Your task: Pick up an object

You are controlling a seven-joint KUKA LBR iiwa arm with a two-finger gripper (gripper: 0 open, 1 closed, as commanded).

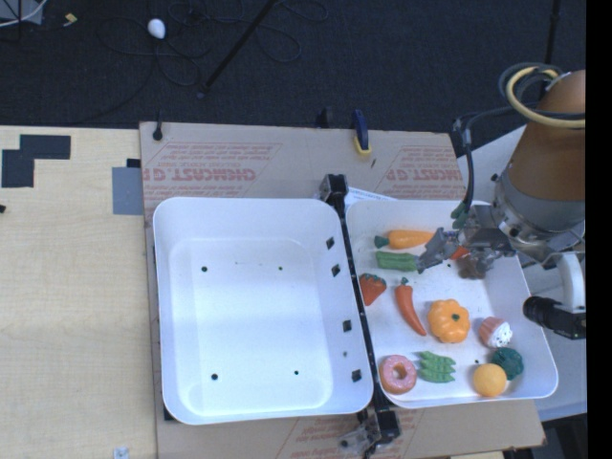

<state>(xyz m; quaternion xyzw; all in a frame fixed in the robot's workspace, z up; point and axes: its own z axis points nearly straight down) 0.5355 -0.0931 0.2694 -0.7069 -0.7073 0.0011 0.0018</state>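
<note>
The arm reaches in from the right, and its tool (457,252) hangs low over the upper part of the right bin (545,376); whether it is apart or together I cannot tell. Just left of it lie a toy carrot (405,239) and a green cucumber (395,261). Below sit a red chili (409,309), a small pumpkin (448,320), a pink doughnut (398,374) and an orange (489,380).

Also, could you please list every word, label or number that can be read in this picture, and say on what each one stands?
Red print on the left of the cardboard sheet, behind the left bin: upside down and blurred, not surely readable.
Red print on the right, behind the right bin: upside down, partly hidden, unreadable.
Faint red print at the front edge: too blurred.
</note>
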